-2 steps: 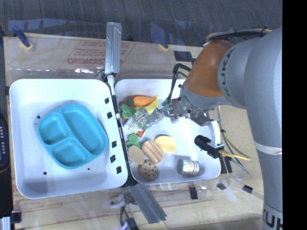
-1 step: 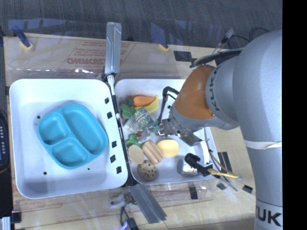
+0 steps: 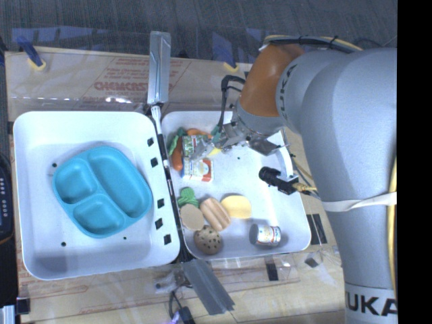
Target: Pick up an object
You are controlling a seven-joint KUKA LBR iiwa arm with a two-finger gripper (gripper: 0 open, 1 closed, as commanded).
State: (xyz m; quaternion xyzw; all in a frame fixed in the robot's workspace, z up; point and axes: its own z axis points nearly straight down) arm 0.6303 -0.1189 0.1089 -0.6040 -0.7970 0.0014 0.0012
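Camera view: left bin [image 3: 34,181] holds blue tray [image 3: 101,191]; right bin [image 3: 297,214], toy food; fingers' [image 3: 217,138] state unclear.

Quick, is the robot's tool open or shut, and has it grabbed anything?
Tool: cannot be told; it sits low over the toy food pile in the right bin.

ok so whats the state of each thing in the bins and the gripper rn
blue tray: upright in the left bin, compartments bare
can: on its side, right bin
hot dog: lying flat beside the yellow piece
cookie: flat, near the front wall
carton: lying down amid the pile at the back
gripper: low over that pile, grip unclear
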